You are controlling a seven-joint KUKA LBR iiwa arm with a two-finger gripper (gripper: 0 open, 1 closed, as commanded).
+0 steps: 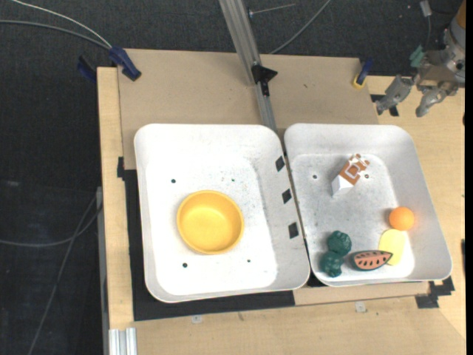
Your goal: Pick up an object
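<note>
Two shallow white bins sit side by side on the counter (pixel 192 80). The left bin (pixel 159 143) carries a yellow bowl (pixel 210 221), upright, a little left of its middle. The right bin (pixel 399 143) carries five small things: a white and orange block (pixel 352 174) toward the far side, an orange ball (pixel 401 218) at the right, a pale yellow piece (pixel 394 244) just nearer than the ball, a watermelon slice (pixel 370 259) touching that piece on its left, and a dark green lumpy toy (pixel 335 253) just left of the slice, at the near edge. The gripper (pixel 409 100) hangs beyond the far right corner of the right bin, over the bare counter, its two fingers spread wide with nothing between them. It is well apart from every object in the bins. A metal rail (pixel 244 43) runs from the far edge down toward the gap between the bins.
</note>
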